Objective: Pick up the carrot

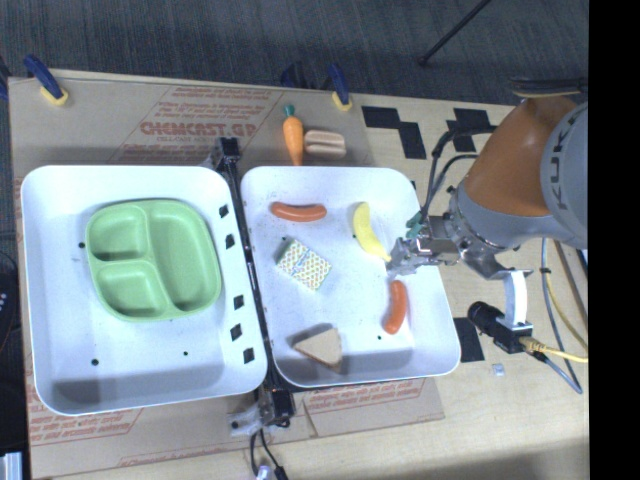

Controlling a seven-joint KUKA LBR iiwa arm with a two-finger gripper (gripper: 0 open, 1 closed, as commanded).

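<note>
The carrot, orange with a green top, lies on the cardboard just behind the right bin's back rim, outside both bins. My gripper hangs low over the right side of the right bin, beside the lower end of a yellow banana. It is far from the carrot, to the carrot's right and nearer the front. The arm's grey and orange wrist fills the space right of the bin.
A brown and pink bun lies right beside the carrot. The right bin holds two sausages, a patterned block and a bread wedge. A green divided plate sits in the left bin.
</note>
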